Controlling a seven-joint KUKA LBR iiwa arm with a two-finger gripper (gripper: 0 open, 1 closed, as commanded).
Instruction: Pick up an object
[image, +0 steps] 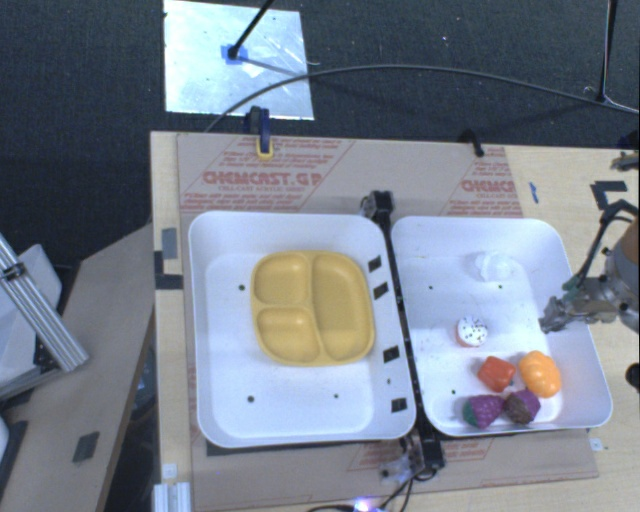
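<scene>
The claw (556, 316) hangs at the right edge of the right bin (440, 240), low over its white floor, with the grey arm (612, 290) reaching in from the right. Whether the claw is open or closed I cannot tell; it is small and blurred, and nothing is visible in its grip. The candidates to pick all lie in that bin: a white speckled ball (472, 331) near the middle, an orange-red block (496, 373) and an orange fruit (540, 373) side by side below it, and 2 purple pieces (501, 408) touching each other near the front wall. A pale, clear lump (492, 266) sits farther back. The left bin (215, 300) holds a yellow divided plate (311, 306). Judging by this, the pick is not yet done: every object rests on the bin floor, so the approach, grasp and lift remain.
</scene>
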